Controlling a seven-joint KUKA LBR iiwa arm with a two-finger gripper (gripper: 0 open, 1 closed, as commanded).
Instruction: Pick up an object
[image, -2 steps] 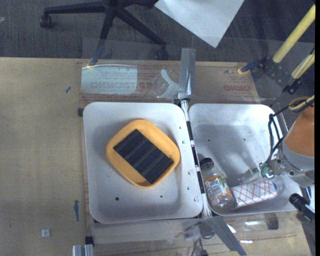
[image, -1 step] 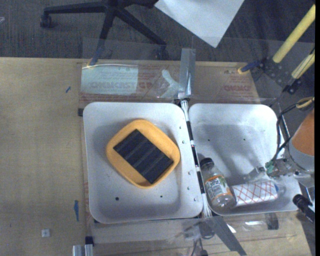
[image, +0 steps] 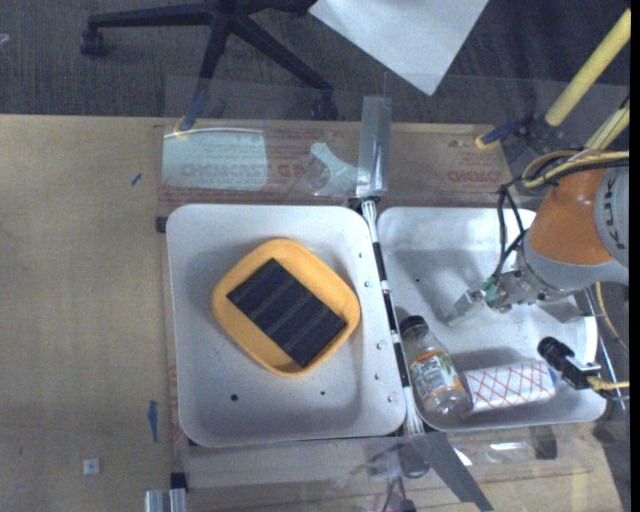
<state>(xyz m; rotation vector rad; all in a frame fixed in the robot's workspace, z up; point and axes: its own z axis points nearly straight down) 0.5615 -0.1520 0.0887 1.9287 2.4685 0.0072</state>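
Nearest, along the near wall of the right bin (image: 430, 245): a small clear bottle (image: 434, 370) on its side, black cap pointing toward the far edge, body hard against the wall shared with the left bin. Just beside it, seemingly touching at the bottle's base: a white pack with a red lattice print (image: 512, 385), lying lengthwise along the same near wall, toward the near right corner.

Further in, over bare floor in the middle of the right bin: the gripper (image: 460, 308), slanting in from the right, apart from both bottle and pack. Open or closed: cannot tell from this angle. Nothing seen in its grasp.

Across the shared wall, in the middle of the left bin (image: 190, 300): a yellow tray with a black ribbed insert (image: 287, 316), turned cornerwise, well apart from the gripper.

Judging by this: approach stage, nothing lifted yet. Probably best to go for the bottle or the pack, both near. For the bottle, close across the round body, not along it, and centre well, since likely to roll or squirt out. Mind the shared wall, with little room on that side. For the pack, span the short width, away from the bottle end, to avoid nudging both. Descend straight, then lift slowly.
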